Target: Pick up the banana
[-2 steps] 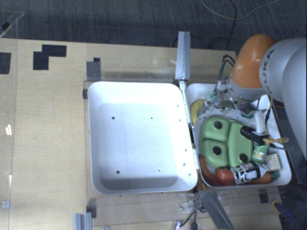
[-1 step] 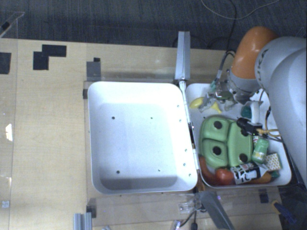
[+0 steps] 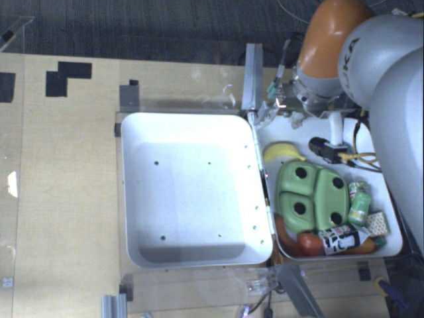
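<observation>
At the bottom right of the frame, a black bottle [image 3: 341,238] has a white label, but its writing is too small to read. A small green bottle [image 3: 360,203] stands just above it. A big green block [image 3: 311,196] sits in the middle of the right bin [image 3: 395,244]. Just above it lies the banana [image 3: 282,152], yellow, curved and smooth. Higher up is the gripper [image 3: 278,105], and I cannot tell its state.

Pale wooden desk [image 3: 59,197] filling the frame's left and centre, two shallow white bins side by side on it, left bin [image 3: 192,244], right bin [image 3: 391,247], black marks [image 3: 66,77] at upper left.
</observation>
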You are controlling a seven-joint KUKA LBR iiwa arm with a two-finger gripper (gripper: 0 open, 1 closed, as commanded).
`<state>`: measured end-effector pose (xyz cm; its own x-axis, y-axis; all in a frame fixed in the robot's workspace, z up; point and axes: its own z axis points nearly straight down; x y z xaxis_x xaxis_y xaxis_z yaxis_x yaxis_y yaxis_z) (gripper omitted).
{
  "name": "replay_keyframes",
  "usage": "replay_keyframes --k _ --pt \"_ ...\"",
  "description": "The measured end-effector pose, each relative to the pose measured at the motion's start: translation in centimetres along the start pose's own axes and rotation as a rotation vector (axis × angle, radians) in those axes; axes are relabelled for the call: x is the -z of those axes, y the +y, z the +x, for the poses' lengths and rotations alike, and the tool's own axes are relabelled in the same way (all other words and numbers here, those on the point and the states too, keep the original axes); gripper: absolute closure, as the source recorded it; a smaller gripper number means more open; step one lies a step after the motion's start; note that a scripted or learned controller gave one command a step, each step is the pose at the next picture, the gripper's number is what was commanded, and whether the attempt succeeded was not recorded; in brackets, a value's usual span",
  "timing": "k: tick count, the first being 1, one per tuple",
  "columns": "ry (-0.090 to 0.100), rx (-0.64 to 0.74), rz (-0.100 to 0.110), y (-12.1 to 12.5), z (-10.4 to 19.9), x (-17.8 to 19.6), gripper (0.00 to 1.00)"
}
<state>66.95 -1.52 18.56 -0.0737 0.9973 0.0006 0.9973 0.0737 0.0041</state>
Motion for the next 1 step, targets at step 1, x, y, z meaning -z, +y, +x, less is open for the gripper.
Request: replay_keyframes --k 1 --pt "-0.003 0.193 -0.004 -4.15 -6.85 -9.73 0.0"
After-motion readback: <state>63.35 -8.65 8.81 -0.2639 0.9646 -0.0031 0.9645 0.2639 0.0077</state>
